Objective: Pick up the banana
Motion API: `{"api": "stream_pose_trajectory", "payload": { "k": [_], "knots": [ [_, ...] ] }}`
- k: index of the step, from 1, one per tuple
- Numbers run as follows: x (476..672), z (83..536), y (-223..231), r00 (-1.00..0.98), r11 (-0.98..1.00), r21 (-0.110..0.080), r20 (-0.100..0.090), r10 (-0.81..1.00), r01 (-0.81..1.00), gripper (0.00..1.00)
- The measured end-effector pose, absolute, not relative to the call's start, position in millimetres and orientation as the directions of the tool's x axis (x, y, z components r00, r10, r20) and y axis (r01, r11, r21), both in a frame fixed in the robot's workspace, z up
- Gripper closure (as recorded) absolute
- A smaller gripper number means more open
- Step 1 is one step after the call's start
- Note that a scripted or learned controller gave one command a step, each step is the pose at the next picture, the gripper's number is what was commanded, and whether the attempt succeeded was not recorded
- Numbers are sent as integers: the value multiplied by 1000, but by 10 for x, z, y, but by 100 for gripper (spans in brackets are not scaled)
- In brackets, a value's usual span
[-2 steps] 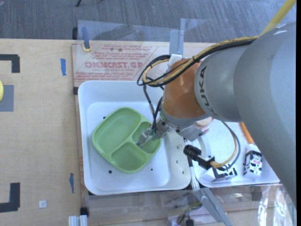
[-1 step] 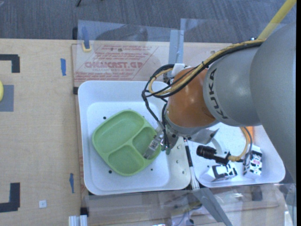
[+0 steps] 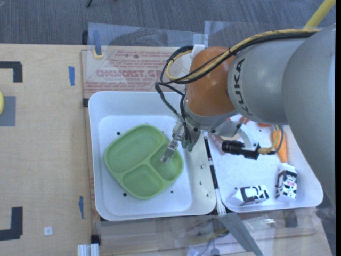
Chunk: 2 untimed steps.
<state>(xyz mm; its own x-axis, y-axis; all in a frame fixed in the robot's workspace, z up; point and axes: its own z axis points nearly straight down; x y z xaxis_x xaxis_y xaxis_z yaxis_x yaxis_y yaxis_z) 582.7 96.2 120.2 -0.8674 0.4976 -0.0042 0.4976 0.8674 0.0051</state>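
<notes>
Over the left bin (image 3: 101,127), locate the end effector (image 3: 171,148), poised above the plate (image 3: 136,153), at the compartment nearest the right bin (image 3: 266,169). Cannot tell from this angle whether apart or together; treat the state as unknown. Cannot place the banana either: hidden, most likely, beneath the arm (image 3: 287,73), covering much of the right bin. Note the contents of the exposed part of that bin: an orange stick (image 3: 282,145) close beside the arm and two black-and-white toys (image 3: 250,194) (image 3: 287,183) toward the front. Do not take any of these for the target. Note also a yellow sliver (image 3: 1,103) on the worktop (image 3: 42,143) at the far left, cut off by the frame edge; too little in sight to name.

Judge the step in hand as search and approach, not yet grasp. Raise clear of the plate before any sideways travel, to avoid catching its rim. Pull back far enough to uncover the right bin, then confirm the target by yellow colour and curved shape. Approach from straight above, with the closing axis across the short width of the fruit, near mid-length. Open fully before descent. Stop short of the bin floor and close gently; expect a smooth, curved skin, liable to roll or slip. Keep clear of neighbouring items and bin walls. Lift slowly and verify the hold before moving off.
</notes>
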Motion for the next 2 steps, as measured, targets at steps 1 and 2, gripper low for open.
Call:
{"api": "stream_pose_trajectory", "payload": {
  "k": [1, 2],
  "knots": [
    [6021, 908, 945, -882, 882, 5, -5, 471, 471, 0],
    [6022, 1018, 951, -881, 881, 7, -3, 472, 472, 100]
  ]
}}
